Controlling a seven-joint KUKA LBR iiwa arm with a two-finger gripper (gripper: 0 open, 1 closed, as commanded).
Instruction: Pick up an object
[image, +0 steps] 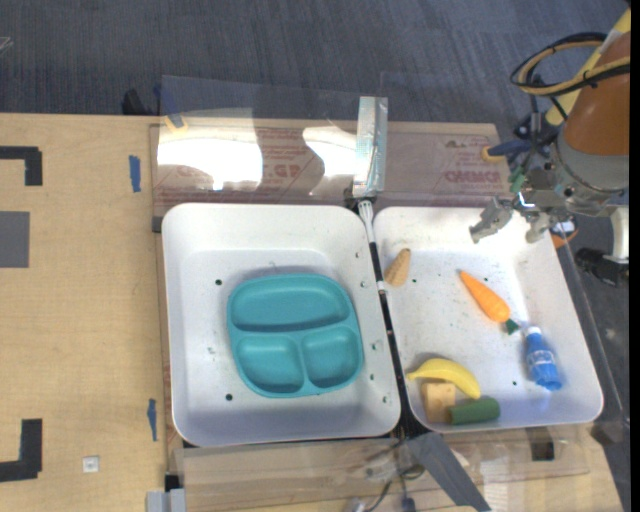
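**A:** Start at the near edge. What lay in the right bin (585, 395)?

**B:** Closest to the camera sat a green cylinder (473, 411), lying on its side, touching a small tan block (437, 399). Just behind them a yellow banana (447, 374) curved over the block's top. Off to the right, near the bin's right wall, a blue bottle (541, 358) lay with its white cap pointing away from the camera.

**A:** And further back?

**B:** An orange carrot (485, 296) lay slantwise in the middle of that bin, its green tip close to the bottle's cap. Beyond it, against the divider between the bins, a tan bread-like piece (398, 266) rested at a tilt.

**A:** The left bin (190, 300)?

**B:** It held a teal divided plate (294, 333), one long compartment at the back and two smaller ones in front.

**A:** Where was the arm?

**B:** At the far right corner of the right bin. The gripper (512, 222) hung over the back wall, well apart from every object. Its two fingers stood spread, with bare white bin showing between them, so it had hold of nothing.

**A:** Anything behind that?

**B:** A clear plastic panel (260, 160) stood along the bins' far side, glaring with reflected light.
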